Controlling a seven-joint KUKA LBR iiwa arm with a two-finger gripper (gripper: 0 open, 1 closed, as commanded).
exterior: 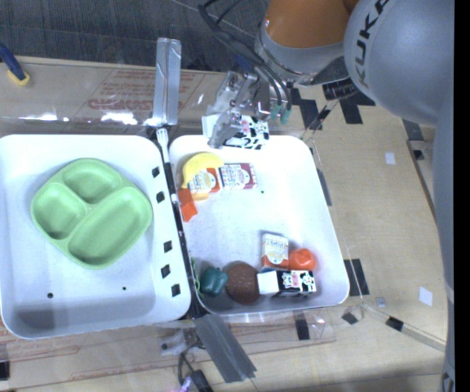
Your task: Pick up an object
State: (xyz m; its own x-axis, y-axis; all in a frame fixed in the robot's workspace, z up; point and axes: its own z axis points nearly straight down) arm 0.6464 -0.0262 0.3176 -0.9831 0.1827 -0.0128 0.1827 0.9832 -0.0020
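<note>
My gripper [237,119] hangs over the far rim of the right bin [321,219]. Directly under it is a small black-and-white cow-patterned box [252,135]; whether it is gripped or just lying below the gripper cannot be told. Inside the bin's far end lie a yellow packet [200,172], a red-and-white carton [237,175] and an orange piece [187,207]. Along the near end sit a teal object [213,281], a brown ball [241,281], a second cow-patterned box [289,282], a small yellow-labelled carton [274,249] and an orange-red ball [303,260].
The left bin [23,300] holds a green divided plate [92,211]. A metal bracket [167,80] stands upright behind the divide between the bins. The grey arm [398,39] with its orange band fills the upper right. A blue-and-yellow tool [11,64] lies at the bench's far left.
</note>
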